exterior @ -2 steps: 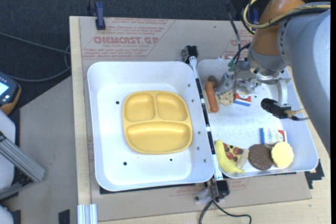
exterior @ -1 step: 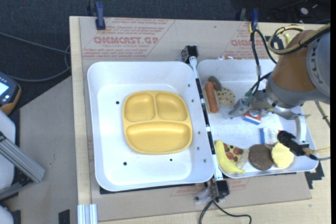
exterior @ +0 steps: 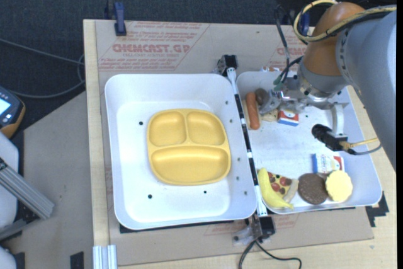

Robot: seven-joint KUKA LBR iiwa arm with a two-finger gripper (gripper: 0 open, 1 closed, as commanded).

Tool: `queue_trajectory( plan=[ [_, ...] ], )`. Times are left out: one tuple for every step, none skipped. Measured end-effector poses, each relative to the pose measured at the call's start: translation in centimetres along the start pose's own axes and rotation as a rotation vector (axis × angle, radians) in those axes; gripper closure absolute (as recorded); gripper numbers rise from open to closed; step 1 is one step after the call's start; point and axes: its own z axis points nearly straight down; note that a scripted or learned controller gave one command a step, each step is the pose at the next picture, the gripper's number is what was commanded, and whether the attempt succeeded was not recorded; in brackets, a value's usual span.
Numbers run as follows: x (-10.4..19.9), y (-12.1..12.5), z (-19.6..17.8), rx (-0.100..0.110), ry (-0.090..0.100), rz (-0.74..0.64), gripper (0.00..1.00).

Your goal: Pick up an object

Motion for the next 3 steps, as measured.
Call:
queue_trajectory(
  plan=[
    [0.6, 4.0, 0.1, 0.002, 0.008, 0.003, 0.0],
    [0.8, 4.2, -1.3, -0.006, 0.01, 0.002, 1.0],
    [8.5, -1.5, -10.2, 0.008, 0.02, -0.004, 1.0]
  ],
)
